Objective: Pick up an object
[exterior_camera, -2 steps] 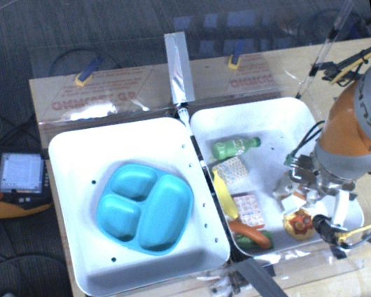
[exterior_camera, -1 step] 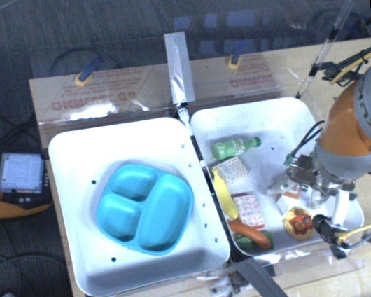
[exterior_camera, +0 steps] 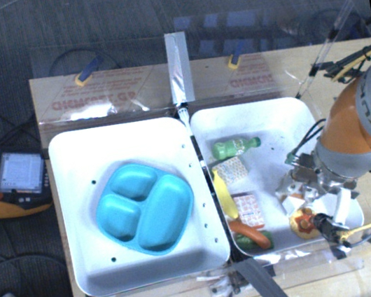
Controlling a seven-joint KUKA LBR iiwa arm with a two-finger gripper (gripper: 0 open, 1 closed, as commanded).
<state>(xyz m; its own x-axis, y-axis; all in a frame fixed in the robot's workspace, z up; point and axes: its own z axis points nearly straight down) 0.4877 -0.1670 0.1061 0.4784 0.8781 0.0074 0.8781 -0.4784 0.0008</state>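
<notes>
Objects for picking lie in the right bin [exterior_camera: 308, 115], most of them lined up along its left wall: a green bottle [exterior_camera: 235, 147] lying on its side near the top, a small checked packet [exterior_camera: 232, 169] below it, a yellow banana-like piece [exterior_camera: 223, 194] pressed against the wall, a second patterned packet [exterior_camera: 247, 209], and an orange carrot-shaped toy [exterior_camera: 249, 233] on something green at the bottom corner. A round yellow and red item [exterior_camera: 302, 223] sits apart, toward the bin's lower right.

The gripper [exterior_camera: 305, 190] hangs over the bin floor just above that round item, beneath the orange band of the arm [exterior_camera: 353, 129]. Cables and metal parts crowd the wrist, so whether the fingers are parted or closed cannot be told, and nothing is visibly held.

The left bin [exterior_camera: 74, 199] holds a glossy blue plastic tray [exterior_camera: 144, 206] with three rounded compartments, set at a tilt. Both bins are smooth white plastic with rounded corners.
</notes>
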